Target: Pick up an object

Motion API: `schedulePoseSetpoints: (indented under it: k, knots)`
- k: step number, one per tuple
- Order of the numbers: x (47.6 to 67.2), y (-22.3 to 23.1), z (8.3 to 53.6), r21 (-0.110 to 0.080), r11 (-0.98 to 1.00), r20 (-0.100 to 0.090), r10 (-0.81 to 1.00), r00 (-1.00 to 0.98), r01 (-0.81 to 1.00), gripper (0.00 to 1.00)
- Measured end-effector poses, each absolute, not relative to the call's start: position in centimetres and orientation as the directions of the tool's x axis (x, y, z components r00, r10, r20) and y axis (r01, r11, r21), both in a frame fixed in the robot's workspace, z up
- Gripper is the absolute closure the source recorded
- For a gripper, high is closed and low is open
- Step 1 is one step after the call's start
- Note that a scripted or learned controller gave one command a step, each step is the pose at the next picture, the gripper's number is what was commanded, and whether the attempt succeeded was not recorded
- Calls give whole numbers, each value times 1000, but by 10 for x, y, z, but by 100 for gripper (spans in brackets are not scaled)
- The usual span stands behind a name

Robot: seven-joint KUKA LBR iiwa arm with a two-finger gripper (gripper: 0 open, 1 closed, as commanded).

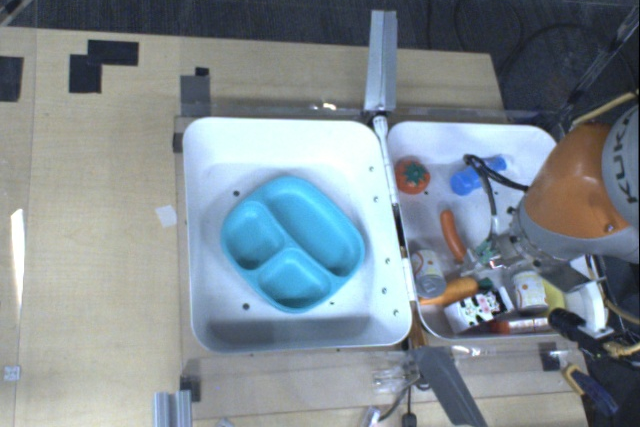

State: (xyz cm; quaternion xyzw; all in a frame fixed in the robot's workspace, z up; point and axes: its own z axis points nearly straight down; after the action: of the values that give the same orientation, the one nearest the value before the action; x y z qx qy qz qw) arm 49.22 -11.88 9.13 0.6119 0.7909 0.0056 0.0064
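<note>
The right bin holds the loose objects. A red tomato-like ball lies near its far left corner, with a small blue object beside it. An orange-red sausage shape lies in the middle, an orange carrot near the front, and a small pale jar by the left wall. My gripper hangs low over the pile in the bin's front half, just right of the sausage shape and above the carrot. The grey wrist and orange band hide what lies under them.
The left bin carries a blue divided plate. More small items crowd the right bin's front: a white and yellow container, a black and white piece and a red stick. Cables run along the right side.
</note>
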Motion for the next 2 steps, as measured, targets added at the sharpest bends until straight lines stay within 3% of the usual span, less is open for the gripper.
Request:
schedulePoseSetpoints:
  k: [1, 2]
  knots:
    - [501, -67, 218, 4, 286, -2, 958, -286, 958, 100]
    - [500, -21, 323, 4, 229, -1, 973, -229, 973, 100]
